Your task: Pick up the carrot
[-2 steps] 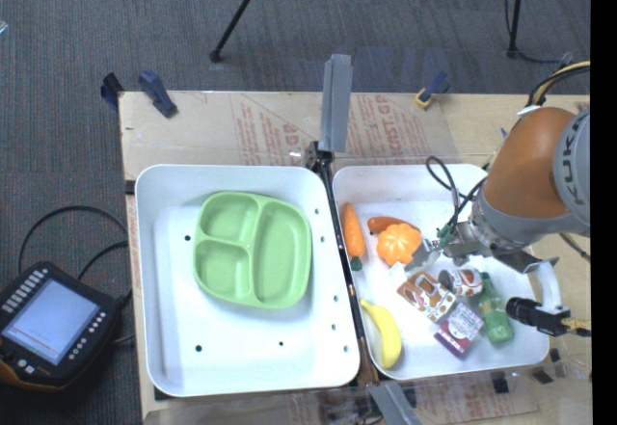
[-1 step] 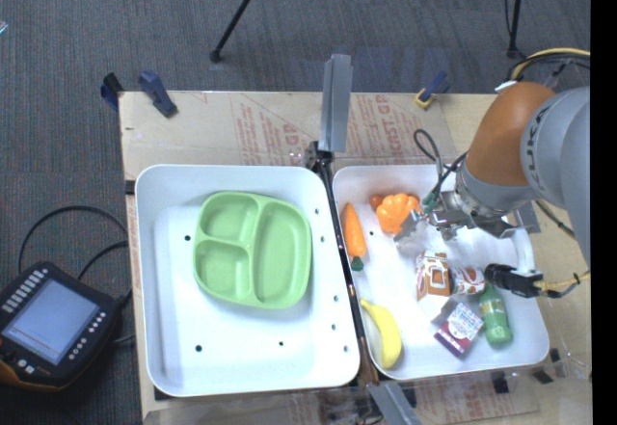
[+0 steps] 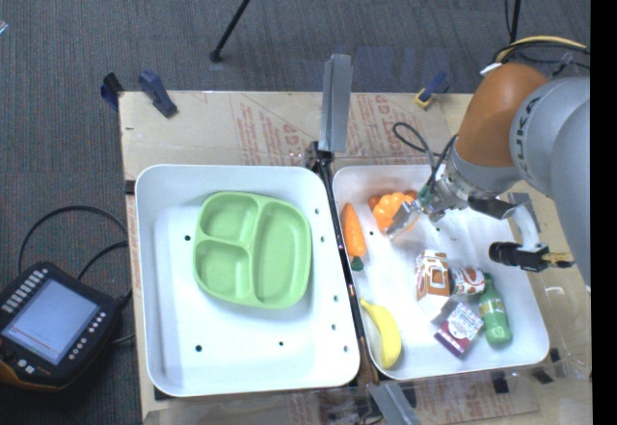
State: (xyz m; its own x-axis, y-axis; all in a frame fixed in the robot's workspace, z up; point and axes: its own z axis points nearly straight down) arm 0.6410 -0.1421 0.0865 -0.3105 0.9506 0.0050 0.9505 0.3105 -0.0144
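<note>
carrot point(image 3: 354, 230) just lying by the right bin's point(image 3: 525, 303) left wall – claw point(image 3: 409, 217) hovering beside it, fingers spread apart, gripping nothing

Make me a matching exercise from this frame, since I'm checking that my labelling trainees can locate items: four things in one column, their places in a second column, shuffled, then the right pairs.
Things:
1. carrot
2. banana
3. green divided plate
4. green bottle

Places:
A. middle of the left bin
B. front right corner of the right bin
C. along the right bin's left wall, towards the back
D. front left part of the right bin

Pairs: 1-C, 2-D, 3-A, 4-B
</note>
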